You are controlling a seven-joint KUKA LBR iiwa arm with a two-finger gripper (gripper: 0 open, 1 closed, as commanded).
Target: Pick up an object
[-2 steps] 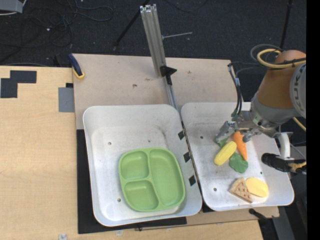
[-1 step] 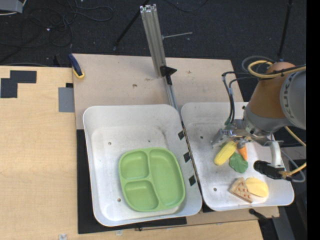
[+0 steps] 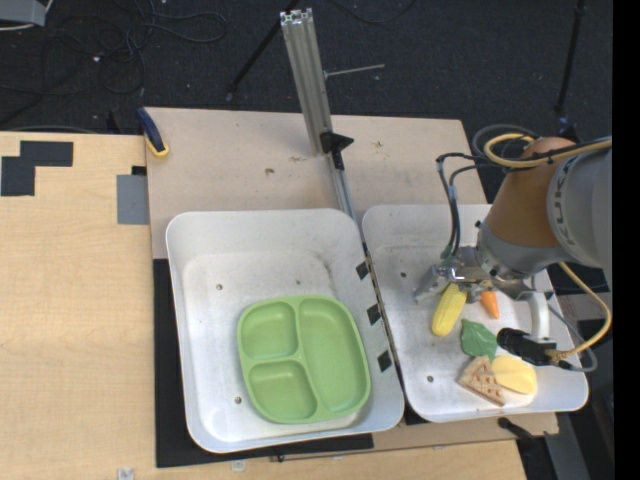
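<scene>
My gripper (image 3: 455, 280) is low in the right bin (image 3: 400, 238), near its middle, and stands open. Its metal fingers (image 3: 430, 284) splay to either side of the top end of a yellow corn cob (image 3: 448, 311), which lies on the bin floor. A small orange carrot piece (image 3: 489, 304) lies just right of the cob. In front of these are a green leafy piece (image 3: 477, 339), a pale yellow wedge (image 3: 514, 374) and a tan waffle-like cracker (image 3: 481, 382) in the bin's front right corner.
The left bin (image 3: 200, 258) holds a green divided plate (image 3: 300, 358) in its front half. An upright metal post (image 3: 310, 78) rises behind the gap between the bins. The arm's grey and orange body (image 3: 545, 208) hangs over the right bin's far right side.
</scene>
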